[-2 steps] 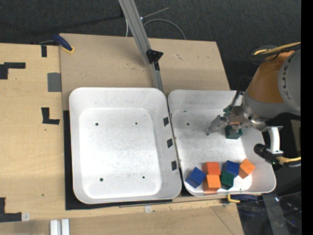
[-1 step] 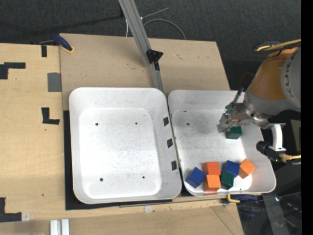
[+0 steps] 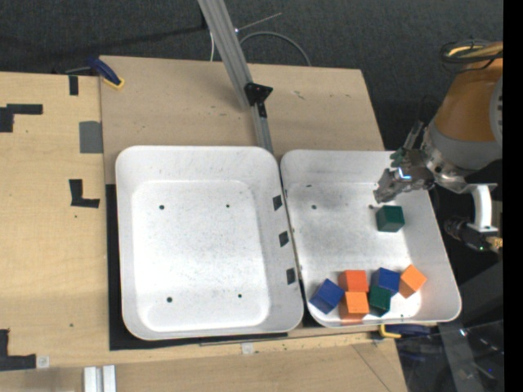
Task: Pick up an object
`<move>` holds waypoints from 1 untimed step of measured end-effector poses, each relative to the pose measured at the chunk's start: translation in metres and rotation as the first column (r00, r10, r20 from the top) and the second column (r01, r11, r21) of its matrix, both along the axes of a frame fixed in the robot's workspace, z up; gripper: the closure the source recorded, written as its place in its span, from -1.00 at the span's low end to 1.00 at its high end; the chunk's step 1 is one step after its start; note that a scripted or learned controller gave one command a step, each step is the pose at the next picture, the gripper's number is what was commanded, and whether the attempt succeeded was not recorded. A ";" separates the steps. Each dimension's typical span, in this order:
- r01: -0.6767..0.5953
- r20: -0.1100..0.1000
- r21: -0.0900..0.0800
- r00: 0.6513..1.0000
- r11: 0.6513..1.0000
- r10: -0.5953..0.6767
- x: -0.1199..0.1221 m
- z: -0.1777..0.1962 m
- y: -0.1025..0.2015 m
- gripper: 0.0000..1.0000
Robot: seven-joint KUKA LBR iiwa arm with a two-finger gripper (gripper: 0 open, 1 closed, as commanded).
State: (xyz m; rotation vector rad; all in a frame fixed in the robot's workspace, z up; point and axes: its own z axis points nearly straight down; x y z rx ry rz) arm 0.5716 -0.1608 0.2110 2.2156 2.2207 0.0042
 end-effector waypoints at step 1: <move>0.000 -0.001 0.000 1.000 1.000 0.000 0.001 0.041 0.000 1.00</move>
